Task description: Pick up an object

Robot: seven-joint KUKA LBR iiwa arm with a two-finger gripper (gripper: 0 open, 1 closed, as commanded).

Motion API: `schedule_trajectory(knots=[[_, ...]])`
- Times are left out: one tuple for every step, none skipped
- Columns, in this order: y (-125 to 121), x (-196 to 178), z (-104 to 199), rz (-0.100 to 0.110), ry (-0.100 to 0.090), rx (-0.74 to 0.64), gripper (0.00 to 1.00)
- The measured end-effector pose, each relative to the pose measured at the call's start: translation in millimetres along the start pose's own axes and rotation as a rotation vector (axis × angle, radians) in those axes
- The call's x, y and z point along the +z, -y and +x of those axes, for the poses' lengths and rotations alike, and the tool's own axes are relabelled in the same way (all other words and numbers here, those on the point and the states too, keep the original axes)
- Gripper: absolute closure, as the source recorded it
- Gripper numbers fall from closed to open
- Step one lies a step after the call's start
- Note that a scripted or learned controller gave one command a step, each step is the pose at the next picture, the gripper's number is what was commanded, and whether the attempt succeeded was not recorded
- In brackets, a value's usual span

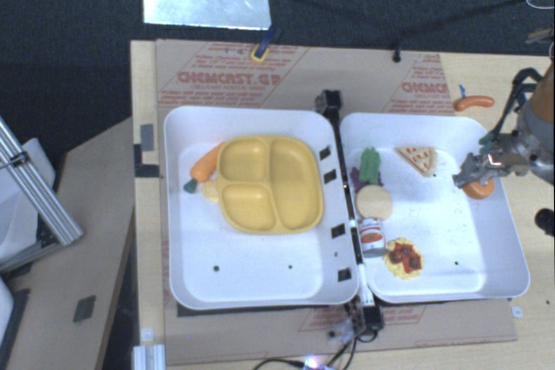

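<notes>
My gripper [471,173] reaches in from the right and hangs over the right edge of the right bin [460,273]. An orange round piece [480,188] lies directly under it, partly covered by it; whether the two touch I cannot tell. Further left in this bin lie a tan waffle wedge [418,159], a green vegetable [370,165] over something purple, a pale round bun [374,203], a small red-labelled can [371,235] and a yellow piece with red topping [403,258].
The left bin [251,282] holds a yellow divided plate [264,185] with an orange carrot [205,162] at its left side. An orange sausage [473,102] lies on the bench behind the right bin. Black clips [329,178] line the seam between the bins.
</notes>
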State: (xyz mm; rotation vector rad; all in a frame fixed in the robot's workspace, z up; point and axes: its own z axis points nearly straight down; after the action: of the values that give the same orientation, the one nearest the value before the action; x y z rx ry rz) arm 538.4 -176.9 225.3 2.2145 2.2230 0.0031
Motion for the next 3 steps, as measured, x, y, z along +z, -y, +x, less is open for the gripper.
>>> schedule_trajectory(knots=[[-11.0, 9.4, 56.6, 0.002, -0.002, -0.005, 1.00], [-21.7, -7.9, 114.9, 0.000, -0.004, -0.007, 1.00], [-26.9, -8.2, 110.1, 0.001, -0.001, -0.002, 1.00]])
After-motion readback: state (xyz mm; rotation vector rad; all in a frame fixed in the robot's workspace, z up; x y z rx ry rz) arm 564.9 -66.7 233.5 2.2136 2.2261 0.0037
